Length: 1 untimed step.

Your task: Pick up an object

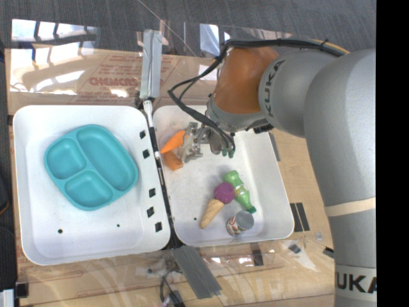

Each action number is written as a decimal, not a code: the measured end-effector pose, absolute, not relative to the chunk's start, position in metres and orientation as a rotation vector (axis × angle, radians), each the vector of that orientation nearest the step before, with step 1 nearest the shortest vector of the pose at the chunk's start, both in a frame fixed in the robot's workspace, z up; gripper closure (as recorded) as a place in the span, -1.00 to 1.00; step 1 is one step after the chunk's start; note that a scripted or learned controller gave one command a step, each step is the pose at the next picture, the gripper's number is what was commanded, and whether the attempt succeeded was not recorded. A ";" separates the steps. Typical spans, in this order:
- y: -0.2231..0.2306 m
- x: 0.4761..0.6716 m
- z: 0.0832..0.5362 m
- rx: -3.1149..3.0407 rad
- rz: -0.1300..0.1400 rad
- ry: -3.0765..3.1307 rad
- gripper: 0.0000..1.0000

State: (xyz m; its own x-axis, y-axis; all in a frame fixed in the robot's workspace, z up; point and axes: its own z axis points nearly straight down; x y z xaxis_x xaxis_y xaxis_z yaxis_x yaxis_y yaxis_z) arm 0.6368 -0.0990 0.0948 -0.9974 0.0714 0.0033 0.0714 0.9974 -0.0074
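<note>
Just left of end effector (195, 144): carrot (171, 143)

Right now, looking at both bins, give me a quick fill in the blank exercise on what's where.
1. The teal divided plate lies in the ____ bin.
2. The gripper hangs beside the ____ carrot.
3. The toy ice cream cone has a ____ scoop.
4. The green bottle lies in the ____ bin, with the can.

Missing words: left; orange; purple; right
</note>
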 end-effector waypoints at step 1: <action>-0.096 0.640 0.090 -0.050 0.006 -3.131 1.00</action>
